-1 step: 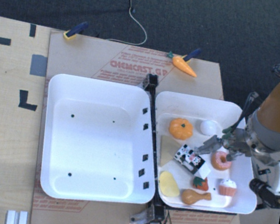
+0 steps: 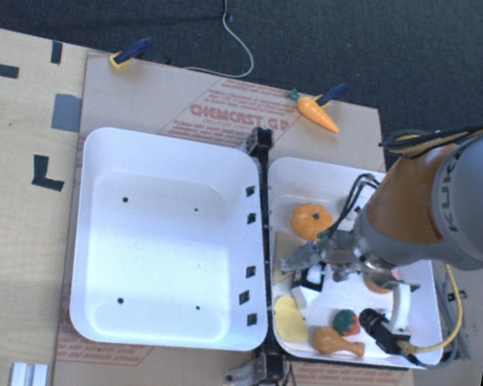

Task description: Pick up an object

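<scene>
i have the end effector (image 2: 307, 265) low inside the right shallow white plastic bin (image 2: 285, 178), near its left wall, and from this angle i cannot tell how it stands or whether anything is in it, since the grey arm with its orange band (image 2: 414, 203) covers much of what lies beneath. the nearest candidate is the small round orange toy fruit (image 2: 312, 220), lying just beyond the end effector toward the far side of the bin; i judge it light, hard and smooth plastic, likely to roll or squirt sideways if pinched off-centre, so i would take it squarely across its widest part. toward the near edge lie a pale yellow flat-looking piece (image 2: 287, 319), an orange-brown pear-shaped toy (image 2: 334, 342) and a small round toy in green and red (image 2: 347, 321), close together; the pear shape looks easiest to take at its narrow neck, while the yellow piece sits close to the bin wall and looks awkward to get under. none of them looks fragile or heavy. the left shallow white plastic bin (image 2: 160, 238) shows a bare floor with a few dark dots. outside both bins, on the brown cardboard sheet (image 2: 227, 116) covering the counter, an orange toy carrot with a green tip (image 2: 317, 114) lies well apart.
</scene>
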You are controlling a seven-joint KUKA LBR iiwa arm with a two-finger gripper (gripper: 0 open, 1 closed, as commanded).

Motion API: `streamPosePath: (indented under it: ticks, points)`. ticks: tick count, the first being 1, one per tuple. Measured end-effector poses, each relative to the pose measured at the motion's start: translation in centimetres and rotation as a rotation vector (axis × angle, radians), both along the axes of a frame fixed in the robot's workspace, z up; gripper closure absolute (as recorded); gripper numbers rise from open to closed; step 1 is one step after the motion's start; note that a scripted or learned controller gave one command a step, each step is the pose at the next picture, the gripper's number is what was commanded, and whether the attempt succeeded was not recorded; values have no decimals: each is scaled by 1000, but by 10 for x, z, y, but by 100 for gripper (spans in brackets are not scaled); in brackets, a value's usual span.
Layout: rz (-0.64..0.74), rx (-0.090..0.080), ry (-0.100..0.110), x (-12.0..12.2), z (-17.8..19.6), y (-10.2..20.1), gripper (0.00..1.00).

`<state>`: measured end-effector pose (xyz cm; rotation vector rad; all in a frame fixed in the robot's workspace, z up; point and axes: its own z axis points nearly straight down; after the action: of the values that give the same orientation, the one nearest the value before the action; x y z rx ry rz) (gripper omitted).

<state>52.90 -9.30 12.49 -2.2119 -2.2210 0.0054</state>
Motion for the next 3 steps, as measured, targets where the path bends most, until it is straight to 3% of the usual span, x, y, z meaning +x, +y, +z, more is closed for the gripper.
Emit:
streamPosePath:
  ticks: [1, 2, 3]
  points:
    - [-5, -15, -10, 83, -38, -11, 0]
    - [-2, -6, -13, 134, -39, -12, 0]
    - [-1, -4, -6, 131, -30, -11, 100]
